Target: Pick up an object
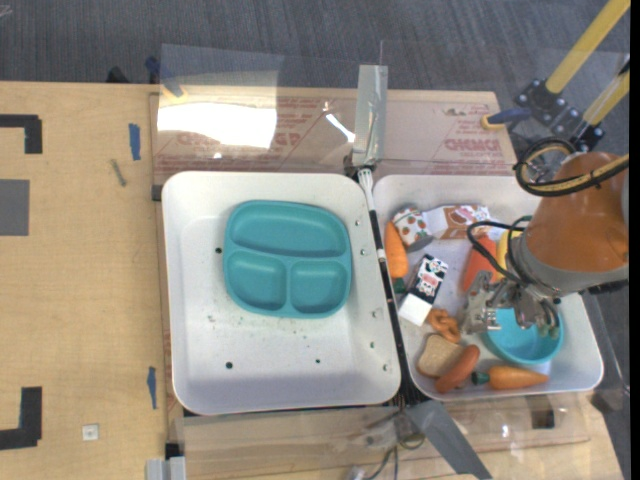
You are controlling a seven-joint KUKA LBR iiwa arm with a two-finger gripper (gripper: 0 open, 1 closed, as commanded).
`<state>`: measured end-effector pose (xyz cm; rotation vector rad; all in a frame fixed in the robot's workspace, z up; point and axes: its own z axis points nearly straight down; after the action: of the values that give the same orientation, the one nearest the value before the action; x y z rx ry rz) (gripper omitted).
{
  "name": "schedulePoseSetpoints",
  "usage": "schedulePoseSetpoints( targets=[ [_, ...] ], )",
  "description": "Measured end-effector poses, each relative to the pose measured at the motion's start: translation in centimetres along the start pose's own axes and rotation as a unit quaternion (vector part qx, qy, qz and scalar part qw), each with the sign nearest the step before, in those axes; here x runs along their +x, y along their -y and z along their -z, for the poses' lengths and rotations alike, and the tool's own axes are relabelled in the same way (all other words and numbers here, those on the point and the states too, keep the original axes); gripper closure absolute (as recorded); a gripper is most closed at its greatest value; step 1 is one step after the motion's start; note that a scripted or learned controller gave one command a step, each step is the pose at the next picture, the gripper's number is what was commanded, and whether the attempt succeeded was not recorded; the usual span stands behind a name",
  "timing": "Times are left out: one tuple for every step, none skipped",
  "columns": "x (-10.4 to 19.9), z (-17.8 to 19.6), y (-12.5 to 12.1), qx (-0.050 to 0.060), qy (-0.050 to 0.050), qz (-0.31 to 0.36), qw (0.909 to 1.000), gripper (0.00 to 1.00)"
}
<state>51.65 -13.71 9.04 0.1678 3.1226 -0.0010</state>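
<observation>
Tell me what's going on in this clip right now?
A robot arm reaches in from the right, its gripper low over the right bin, among toy food near a small blue bowl. Carrots and other pieces lie scattered around it, and nothing visibly sits between the fingers yet. The left bin holds a teal divided tray, which the arm is nowhere near.
</observation>
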Motion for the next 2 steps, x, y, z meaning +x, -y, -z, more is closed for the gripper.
schedulePoseSetpoints(
  targets=[
    [-0.7,12.53,-4.79,0.0,0.001,-0.01,0.9999,1.0],
    [-0.47,12.07,-4.64,0.0,-0.004,-0.012,0.9999,0.0]
  ],
)
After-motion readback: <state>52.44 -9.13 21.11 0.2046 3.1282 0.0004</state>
